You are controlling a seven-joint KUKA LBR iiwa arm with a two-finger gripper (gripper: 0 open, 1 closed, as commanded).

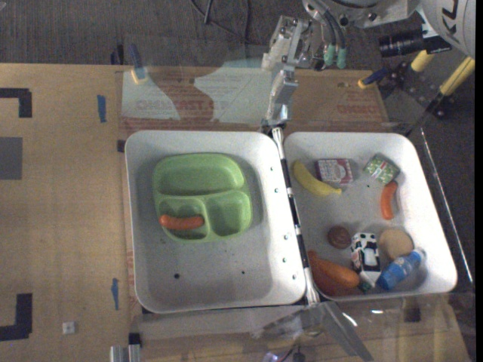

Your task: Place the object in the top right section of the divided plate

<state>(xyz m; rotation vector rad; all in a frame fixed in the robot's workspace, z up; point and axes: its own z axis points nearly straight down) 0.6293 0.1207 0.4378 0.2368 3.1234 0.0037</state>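
Orange-red and glossy, the sausage (181, 221) looks like the task's thing, though the task names none. It lies flat in one of the two smaller sections of the green plate (198, 164), on the side of the plate farthest from the fingers (276, 119). That puts it well apart from them, down the view and to the left.

The fingers hang over the far rim where the two bins meet, with nothing seen between them. Whether they are parted or closed I cannot tell.

I judge the sausage to be a light, stiff plastic toy, smooth and round enough to roll or squirt out of a pinch. The best hold is probably across its middle, closing on the long sides, with care for the low ridge just beside it.

A second sausage (388, 200) and a banana (315, 179) lie in the right bin (438, 225), below and right of the fingers.
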